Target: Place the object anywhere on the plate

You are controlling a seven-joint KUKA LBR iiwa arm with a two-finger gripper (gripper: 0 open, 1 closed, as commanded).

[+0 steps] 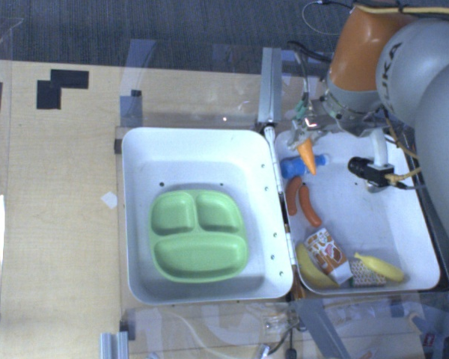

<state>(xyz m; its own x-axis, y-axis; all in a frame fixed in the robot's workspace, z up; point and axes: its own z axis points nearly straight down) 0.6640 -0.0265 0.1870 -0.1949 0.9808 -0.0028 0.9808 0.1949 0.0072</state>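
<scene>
Hanging over the right bin (423,223), the gripper (307,137) looks clamped on the carrot (307,155), its tip dangling above the blue block (293,166), so the pick seems done and next comes carrying it left onto the plate (198,235).

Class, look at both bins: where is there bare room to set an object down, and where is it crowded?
Free: the green plate with its three bare compartments, and the left bin floor between plate and far wall. Crowded: the right bin near the divider, with carrot, blue piece, sausages, snack packet and bananas.
</scene>
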